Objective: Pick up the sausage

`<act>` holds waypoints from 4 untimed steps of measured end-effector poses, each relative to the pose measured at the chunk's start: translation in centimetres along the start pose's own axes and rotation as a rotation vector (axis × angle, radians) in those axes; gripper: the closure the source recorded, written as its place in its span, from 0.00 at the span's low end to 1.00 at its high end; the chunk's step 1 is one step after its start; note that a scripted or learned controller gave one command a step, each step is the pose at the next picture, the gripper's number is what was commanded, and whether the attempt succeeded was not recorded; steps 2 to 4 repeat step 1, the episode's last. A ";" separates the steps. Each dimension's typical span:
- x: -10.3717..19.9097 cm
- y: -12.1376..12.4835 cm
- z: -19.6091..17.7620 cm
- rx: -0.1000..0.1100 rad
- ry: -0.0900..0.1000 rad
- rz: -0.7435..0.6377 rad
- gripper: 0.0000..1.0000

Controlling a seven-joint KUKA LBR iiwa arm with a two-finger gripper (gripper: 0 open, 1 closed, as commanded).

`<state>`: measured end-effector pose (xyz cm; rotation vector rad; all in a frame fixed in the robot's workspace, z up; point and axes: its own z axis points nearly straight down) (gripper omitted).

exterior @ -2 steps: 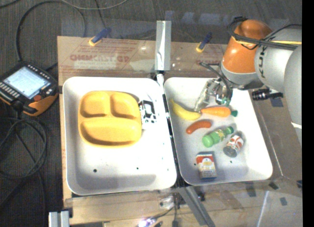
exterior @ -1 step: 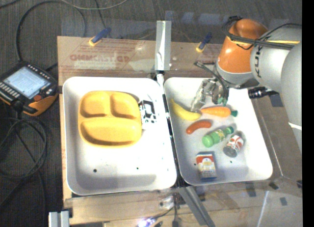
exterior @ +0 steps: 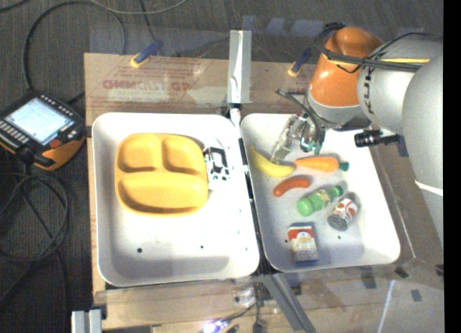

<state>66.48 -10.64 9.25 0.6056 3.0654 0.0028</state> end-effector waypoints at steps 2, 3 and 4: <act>-1.1 -3.4 -10.9 0.004 0.011 -0.166 1.00; -1.1 -3.4 -10.9 0.004 0.011 -0.166 1.00; -1.1 -3.4 -10.9 0.004 0.011 -0.166 1.00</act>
